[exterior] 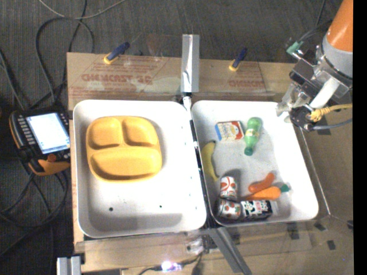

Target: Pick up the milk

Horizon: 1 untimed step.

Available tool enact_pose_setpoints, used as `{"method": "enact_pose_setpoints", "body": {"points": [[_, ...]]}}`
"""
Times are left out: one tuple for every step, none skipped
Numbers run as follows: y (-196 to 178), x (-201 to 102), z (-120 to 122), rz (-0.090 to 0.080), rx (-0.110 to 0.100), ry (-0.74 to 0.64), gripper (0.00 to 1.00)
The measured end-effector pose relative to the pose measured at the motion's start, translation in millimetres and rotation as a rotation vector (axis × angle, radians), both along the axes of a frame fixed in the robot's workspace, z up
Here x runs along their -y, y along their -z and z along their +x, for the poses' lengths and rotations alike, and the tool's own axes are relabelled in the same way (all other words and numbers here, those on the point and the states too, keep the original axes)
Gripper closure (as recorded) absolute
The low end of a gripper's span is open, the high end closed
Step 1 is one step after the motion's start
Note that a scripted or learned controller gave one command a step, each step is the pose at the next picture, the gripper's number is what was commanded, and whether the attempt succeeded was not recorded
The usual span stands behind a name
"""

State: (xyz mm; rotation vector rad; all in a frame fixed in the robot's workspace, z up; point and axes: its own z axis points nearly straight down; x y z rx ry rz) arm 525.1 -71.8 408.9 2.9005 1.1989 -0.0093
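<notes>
The milk (229, 131) is a small white carton with a red label and a blue side, lying near the back of the right bin (298, 171). Just to its right lies a green bottle (252, 135). My gripper (294, 112) hangs over the right bin's far right corner, well to the right of the milk and apart from it. Nothing shows between its tips.
The right bin also holds a banana (209, 160), a red can (228, 187), two carrots (265, 187) and a dark carton (255, 209) beside another can along the front wall. A yellow divided plate (124, 148) sits in the left bin (137, 211).
</notes>
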Motion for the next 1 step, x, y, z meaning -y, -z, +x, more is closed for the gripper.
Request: {"method": "enact_pose_setpoints", "body": {"points": [[-23.8, 36.2, 5.0, -0.002, 0.002, 0.516, 1.0]]}}
